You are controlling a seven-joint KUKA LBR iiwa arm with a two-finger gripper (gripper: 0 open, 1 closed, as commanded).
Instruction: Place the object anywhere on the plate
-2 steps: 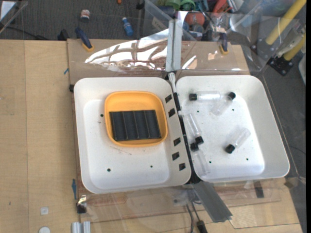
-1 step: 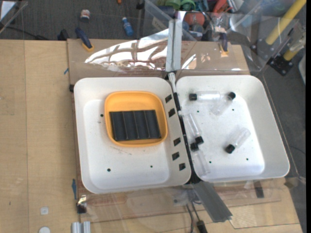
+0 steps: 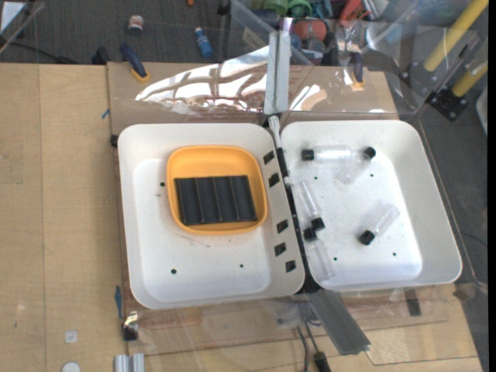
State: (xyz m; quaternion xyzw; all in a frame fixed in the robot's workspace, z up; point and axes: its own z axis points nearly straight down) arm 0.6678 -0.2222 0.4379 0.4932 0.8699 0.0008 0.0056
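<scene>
1. Table: pale wood, carrying two white bins side by side, touching along the middle seam.
2. Left bin: holding an orange plate, set slightly toward the far side of the bin floor.
3. Block: black, rectangular, lying flat inside the plate, on its near half, touching the plate floor.
4. Block long axis: left to right across the view, roughly parallel to the near edge of the left bin, with a slight tilt. Ribs on its top face running across that axis, from far side to near side.
5. Block ends: one pointing at the left wall of the bin, the other at the seam between the bins.
6. Right bin: holding several clear vials with black caps, well apart from the block. One vial near the far wall, lying left to right; another toward the near right, lying at a slant.
7. End effector: state cannot be told.
8. Crate: clear, full of coloured items, beyond the bins.
</scene>
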